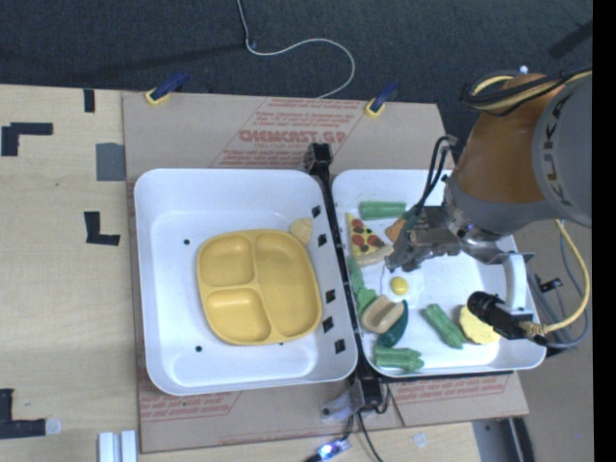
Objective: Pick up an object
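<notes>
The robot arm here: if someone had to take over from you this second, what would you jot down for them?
Gripper: low in the right bin, over the toy food; whether it holds anything is not visible.
Things: pizza slice, fried egg and green pieces lie in the right bin. The yellow divided plate sits in the left bin.
Done: nothing visibly lifted.
Left: grasp one item and raise it.

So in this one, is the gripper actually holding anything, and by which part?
It cannot be told. The gripper hangs low in the right bin, just above the fried egg toy, and the view does not settle any hold.
</notes>
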